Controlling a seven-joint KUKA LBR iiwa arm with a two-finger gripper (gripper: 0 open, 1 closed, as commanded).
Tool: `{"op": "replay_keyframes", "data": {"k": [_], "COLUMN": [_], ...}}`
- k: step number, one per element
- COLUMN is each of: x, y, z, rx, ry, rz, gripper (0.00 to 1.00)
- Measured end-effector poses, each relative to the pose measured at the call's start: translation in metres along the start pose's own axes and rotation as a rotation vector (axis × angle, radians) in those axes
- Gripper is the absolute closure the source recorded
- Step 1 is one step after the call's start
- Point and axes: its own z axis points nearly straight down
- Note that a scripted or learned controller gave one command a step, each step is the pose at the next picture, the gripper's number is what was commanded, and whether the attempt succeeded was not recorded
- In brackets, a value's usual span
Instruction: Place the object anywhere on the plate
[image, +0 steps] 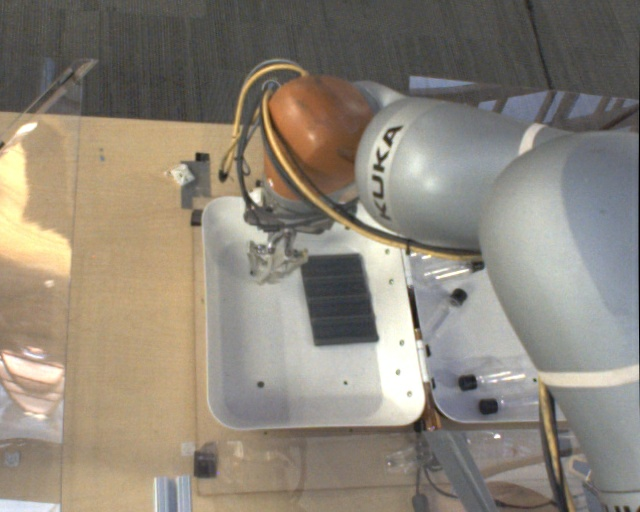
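One dark ribbed plate (340, 298) just right of pincer (272, 262), grip state unclear

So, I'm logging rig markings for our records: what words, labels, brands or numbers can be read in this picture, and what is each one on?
"KUKA": black letters running up the grey arm casing, just right of its orange band.
The dark ridged plate in the left bin carries no readable marks.
Nothing else bears text.

White bin (240, 380); dark ribbed plate (340, 298); grey-orange arm (440, 180).
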Motion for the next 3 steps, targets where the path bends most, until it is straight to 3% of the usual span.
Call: {"op": "replay_keyframes", "data": {"k": [1,2,3], "x": [-0.019,-0.009,-0.03], "y": [0.002,0.003,0.005], "z": [-0.138,-0.075,-0.087], "rx": [-0.001,-0.008,-0.008], "ry": [-0.001,-0.002,-0.004], "rz": [-0.51,-0.909,-1.299], "gripper": [1.0,1.0,1.0]}}
